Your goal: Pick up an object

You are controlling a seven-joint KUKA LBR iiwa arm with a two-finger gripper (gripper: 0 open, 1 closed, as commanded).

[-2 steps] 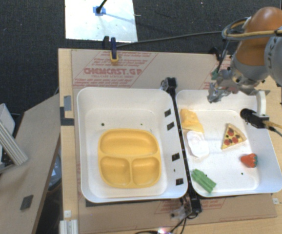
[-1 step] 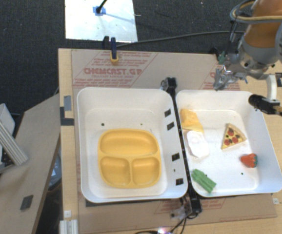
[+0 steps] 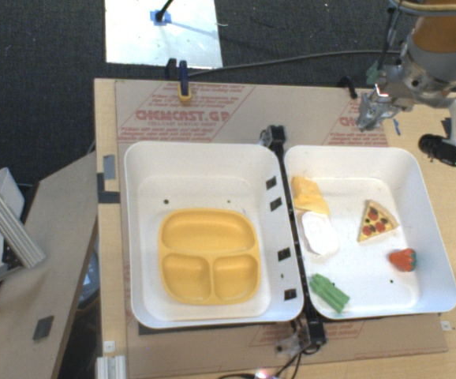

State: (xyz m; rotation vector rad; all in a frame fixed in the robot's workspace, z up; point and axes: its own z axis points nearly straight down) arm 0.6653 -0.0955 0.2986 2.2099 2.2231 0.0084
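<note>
Camera view, looking down on the bench. I count two white bins side by side: the left bin and the right bin.

Left bin: one item, a yellow divided plate with three compartments, lying flat slightly toward the near side.

Right bin: five items, one of each.
- One yellow wedge, far left corner area, close to the dividing wall.
- One white piece, just near of the yellow wedge and touching or almost touching it; I cannot tell which.
- One green piece, near left, lying at a slant.
- One pizza slice, right of centre, point toward the near side.
- One strawberry, just near and right of the pizza slice, apart from it.

My claw hangs past the far rim of the right bin, over the brown board, well apart from every item. Nothing sits between its fingers. Whether they are spread or closed I cannot tell at this size.

Beyond the bins: one clamp with a yellow tip on the far edge of the board, and one pale sheet on the dark floor.
</note>
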